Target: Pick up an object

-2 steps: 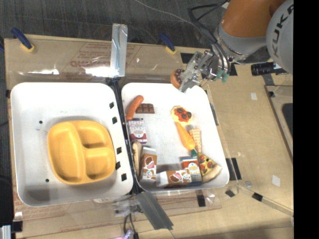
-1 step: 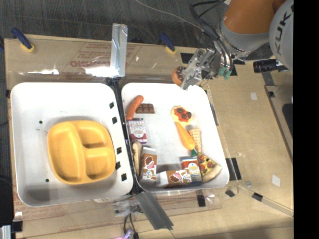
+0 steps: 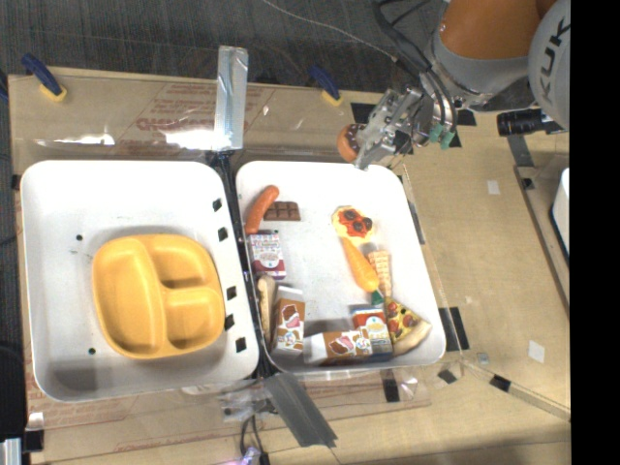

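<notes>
My gripper (image 3: 360,151) hangs over the far rim of the right bin (image 3: 320,177), near its back right corner. A small round orange-brown toy (image 3: 347,142) sits at the fingertips, pinched between them and partly hidden by the metal fingers. Inside the right bin lie a red sausage (image 3: 262,207), a chocolate bar (image 3: 283,211), a round yellow piece with red spots (image 3: 353,223), an orange carrot-like piece (image 3: 359,264), a pizza slice (image 3: 408,326) and several small cartons (image 3: 289,324).
The left bin (image 3: 58,192) holds a yellow divided tray (image 3: 158,294). A taped divider (image 3: 231,95) stands up at the back between the bins. Blue clamps (image 3: 44,77) grip the bench's back edge. Cables (image 3: 412,13) trail behind the arm.
</notes>
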You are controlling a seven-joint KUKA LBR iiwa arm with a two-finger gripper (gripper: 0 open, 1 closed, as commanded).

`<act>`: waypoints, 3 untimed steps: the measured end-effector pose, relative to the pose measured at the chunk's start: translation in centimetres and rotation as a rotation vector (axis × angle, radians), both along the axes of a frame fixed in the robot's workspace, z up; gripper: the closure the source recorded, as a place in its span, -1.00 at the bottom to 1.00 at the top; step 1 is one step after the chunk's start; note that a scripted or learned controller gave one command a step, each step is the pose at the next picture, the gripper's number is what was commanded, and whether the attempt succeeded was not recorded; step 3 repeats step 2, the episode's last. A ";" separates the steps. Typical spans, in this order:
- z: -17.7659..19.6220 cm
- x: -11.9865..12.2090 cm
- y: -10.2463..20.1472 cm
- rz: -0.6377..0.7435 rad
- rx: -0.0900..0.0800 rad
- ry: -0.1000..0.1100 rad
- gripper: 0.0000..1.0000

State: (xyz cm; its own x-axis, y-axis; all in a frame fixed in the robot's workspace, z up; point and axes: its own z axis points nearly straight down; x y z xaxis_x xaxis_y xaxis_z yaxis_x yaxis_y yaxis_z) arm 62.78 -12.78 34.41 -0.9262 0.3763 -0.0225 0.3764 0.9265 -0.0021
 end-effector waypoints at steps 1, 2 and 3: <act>-4.0 1.0 -7.4 0.378 0.003 0.019 1.00; -2.7 1.2 -7.3 0.381 0.000 0.014 1.00; -2.7 1.2 -7.3 0.381 0.000 0.014 1.00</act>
